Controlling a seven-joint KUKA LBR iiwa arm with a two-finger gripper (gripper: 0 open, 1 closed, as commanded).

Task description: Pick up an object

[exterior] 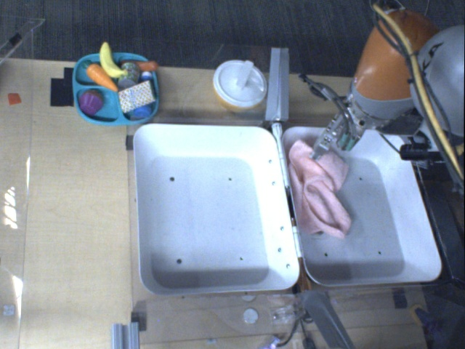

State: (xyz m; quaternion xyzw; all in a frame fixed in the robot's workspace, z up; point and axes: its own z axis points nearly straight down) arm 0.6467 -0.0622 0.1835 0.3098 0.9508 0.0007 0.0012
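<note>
We see a crumpled pink cloth (318, 197) lying at the left side of the right bin (392, 264), its far edge touched by the gripper (320, 150), whose finger state we cannot tell.

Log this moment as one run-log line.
arm: over right bin | pincer: at upper edge of pink cloth | cloth: crumpled, left side of right bin | lift: not yet

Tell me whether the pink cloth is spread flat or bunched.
Bunched. The cloth lies crumpled in folds against the left wall of the right bin, covering only part of its floor.
</note>
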